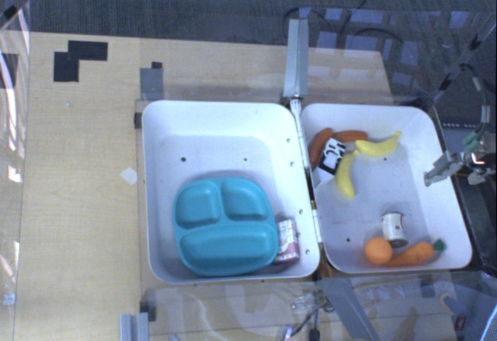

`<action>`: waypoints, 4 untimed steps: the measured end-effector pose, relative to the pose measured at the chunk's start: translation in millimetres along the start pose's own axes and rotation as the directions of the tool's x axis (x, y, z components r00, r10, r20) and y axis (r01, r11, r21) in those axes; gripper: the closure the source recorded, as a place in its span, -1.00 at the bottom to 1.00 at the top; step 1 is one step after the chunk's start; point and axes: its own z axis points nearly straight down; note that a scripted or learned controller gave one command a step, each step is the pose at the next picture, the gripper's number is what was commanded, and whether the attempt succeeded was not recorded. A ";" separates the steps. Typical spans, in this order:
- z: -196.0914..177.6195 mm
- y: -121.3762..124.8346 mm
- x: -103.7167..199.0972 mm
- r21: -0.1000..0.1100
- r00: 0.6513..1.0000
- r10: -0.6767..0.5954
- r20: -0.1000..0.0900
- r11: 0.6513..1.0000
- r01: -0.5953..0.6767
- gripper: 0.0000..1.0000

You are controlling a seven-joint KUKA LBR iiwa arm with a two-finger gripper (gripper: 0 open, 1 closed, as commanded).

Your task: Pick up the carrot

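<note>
Meanwhile the carrot lies beside an orange, while the end effector's opening cannot be told.

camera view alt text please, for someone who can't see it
A tapered orange carrot lies in the near right corner of the right white bin, beside a round orange fruit and a small can. The gripper sits at that bin's right rim. The left white bin holds a teal divided plate.
</note>
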 end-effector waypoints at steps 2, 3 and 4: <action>192.8 1.1 36.5 -0.007 0.989 -0.145 0.003 0.989 0.145 -1.00; 191.7 3.9 67.2 -0.011 0.801 -0.598 0.012 0.801 0.598 -1.00; 173.7 66.4 74.9 -0.004 0.623 -0.782 0.004 0.623 0.782 -1.00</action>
